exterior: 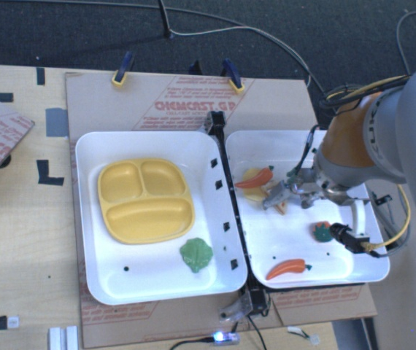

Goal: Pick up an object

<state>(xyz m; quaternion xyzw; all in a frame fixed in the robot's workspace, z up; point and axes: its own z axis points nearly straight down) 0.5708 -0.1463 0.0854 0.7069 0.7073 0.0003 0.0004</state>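
My gripper (276,198) reaches into the right bin (354,272) from the right, low over its left half. Just beyond its tip lie a red chili pepper (254,180) and a yellow piece (255,194), close together. A small orange piece (282,208) shows right under the gripper's tip; whether it is gripped I cannot tell. A small red and green toy (322,232) rests below the wrist. An orange-red pepper (286,268) lies near the bin's front wall.
The left bin (91,268) holds a yellow divided plate (146,200) and a green leafy toy (195,254). A black divider (226,195) runs between the bins. Cables (372,235) hang off the wrist over the right bin's right side.
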